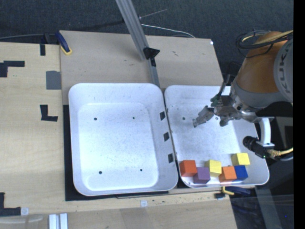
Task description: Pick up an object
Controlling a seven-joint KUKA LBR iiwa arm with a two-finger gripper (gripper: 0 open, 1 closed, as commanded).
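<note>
1. Coloured blocks are clustered along the near edge of the right bin (pixel 190 99): orange block (pixel 188 167), purple block (pixel 203 174), yellow block (pixel 215 167), second orange block (pixel 228 173), blue block (pixel 240 172), second yellow block (pixel 240 159).
2. The orange and purple blocks are touching; the second orange and blue blocks are pressed side by side.
3. The left bin (pixel 76 99) is seen just beside the right bin, on the tabletop (pixel 105 56).
4. The jaws (pixel 209 117) are held above the right bin's middle, well apart from the blocks; nothing is pinched, and spread or pressed cannot be told.
5. A metal rail (pixel 133 20) is slanted across the far tabletop.
</note>
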